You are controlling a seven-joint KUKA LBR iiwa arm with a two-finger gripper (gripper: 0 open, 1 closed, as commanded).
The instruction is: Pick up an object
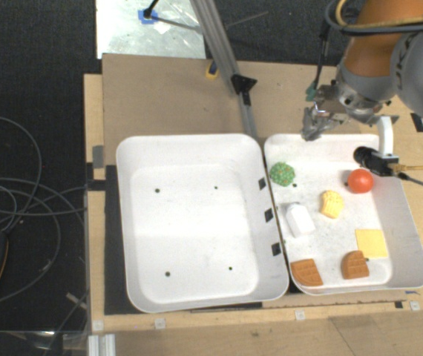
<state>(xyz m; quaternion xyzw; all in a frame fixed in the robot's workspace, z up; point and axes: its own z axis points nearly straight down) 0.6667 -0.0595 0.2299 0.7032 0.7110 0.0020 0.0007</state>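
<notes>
**A:** Wide view first: the desk (167, 95) carries two white bins, and every loose item sits in the right bin (410, 232), none in the left bin (197, 221).

**B:** The grey arm (389, 28) reaches in from the view's right. The tool (314, 128) hangs over the far rim of that right bin, close to its far-left corner.

**A:** Open or closed?

**B:** Can't tell from this angle. Nothing shows in its grasp, though.

**A:** So which item looks like the pick?

**B:** The green ball (282, 173) looks nearest. It lies just nearward of the tool and a touch to the view's left, close beside the wall next to the left bin. It's round, so there's no long axis to line up with.

**A:** And the rest?

**B:** All farther off. The yellow slice (371, 242), left brown piece (306, 272) and right brown piece (355, 265) sit toward the near rim. The white block (298, 219) and yellow lump (332, 204) are mid-bin. The red ball (360, 181) is out to the view's right. A short drop toward the near-left is probably all the green ball asks.
</notes>
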